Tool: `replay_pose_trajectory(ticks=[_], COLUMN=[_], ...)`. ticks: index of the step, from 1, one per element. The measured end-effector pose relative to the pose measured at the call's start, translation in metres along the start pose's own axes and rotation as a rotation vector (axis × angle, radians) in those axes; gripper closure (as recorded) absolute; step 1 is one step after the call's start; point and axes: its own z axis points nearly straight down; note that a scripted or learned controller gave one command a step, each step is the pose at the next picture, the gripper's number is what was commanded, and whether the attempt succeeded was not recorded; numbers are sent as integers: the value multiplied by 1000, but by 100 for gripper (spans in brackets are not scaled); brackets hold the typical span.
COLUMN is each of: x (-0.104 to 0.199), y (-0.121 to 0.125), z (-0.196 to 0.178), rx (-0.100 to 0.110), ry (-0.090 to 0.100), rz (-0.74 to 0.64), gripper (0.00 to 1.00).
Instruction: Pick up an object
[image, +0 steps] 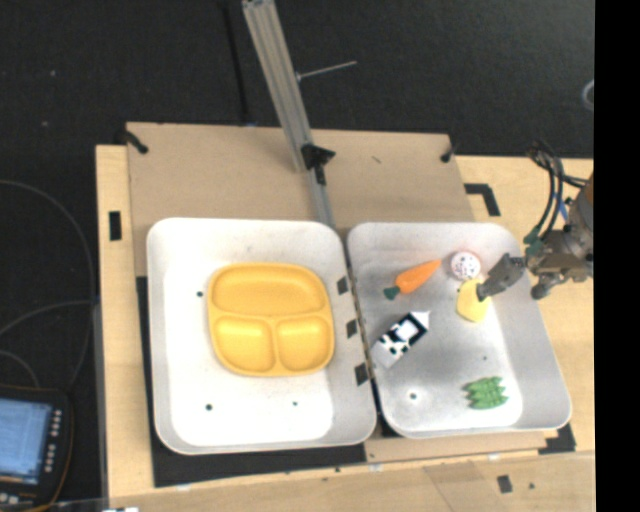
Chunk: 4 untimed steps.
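Gripper (518, 280) hovering open at right bin's (520, 400) right edge, gripping nothing; one fingertip overlapping yellow toy (471, 303) lying just left of it, so it's reaching leftward and down.

1. The gripper (515, 276) hung low at the camera view's right side, reaching in from the right edge.
2. Its two dark fingers (497, 279) stood spread apart, angled down and leftward, with nothing between them.
3. Cables looped above the wrist, most of the arm lying beyond the edge.
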Motion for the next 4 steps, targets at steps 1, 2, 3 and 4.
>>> replay_pose_trajectory(ticks=[1, 2, 3, 4], x=[0, 4, 4, 2], y=[0, -4, 1, -1], z=[0, 60, 104, 147], rx=[-1, 5, 5, 5], ry=[0, 0, 0, 0], rz=[1, 3, 5, 4], gripper=[0, 0, 0, 0])
